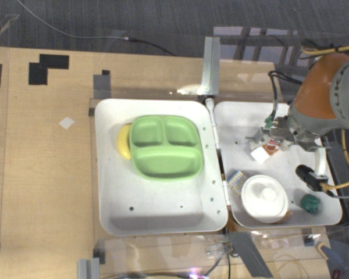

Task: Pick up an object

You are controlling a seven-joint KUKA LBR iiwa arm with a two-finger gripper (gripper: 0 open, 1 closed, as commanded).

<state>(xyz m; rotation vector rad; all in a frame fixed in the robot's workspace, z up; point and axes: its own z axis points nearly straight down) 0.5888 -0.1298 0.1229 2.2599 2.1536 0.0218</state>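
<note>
Locate the grey arm with the orange band (317,95) reaching in over the rear half of the right shallow white plastic bin (232,121) on the tan wooden desk (41,173). Find the jaws poised close above a small white-and-red-brown item (263,151) near the middle of that bin. Treat this item as the likeliest pick target, judging by its closeness to the jaws. Cannot tell the jaw opening from this slanted overhead view, nor confirm anything held; assume no grasp unless seen between the jaws. Note the other candidates in the same bin: a round white bowl-like dish (265,196) at the front, a small striped packet (235,181) just beside it on the side nearer the left bin, and a small dark-green block (310,203) near the front right corner, well apart from the jaws. Expect the dish to be too wide and smooth for an easy pinch, hence the probable preference for the small item on open bin floor, clear of the walls. Observe in the left shallow white plastic bin (163,208) a green divided plastic plate (164,146) lying flat over a yellow banana-shaped object (123,142) at the plate's left edge. Regard both as awkward, owing to the breadth of the plate and the partial cover over the yellow piece. Watch for a thin item sliding along the bin floor during closure.
</note>
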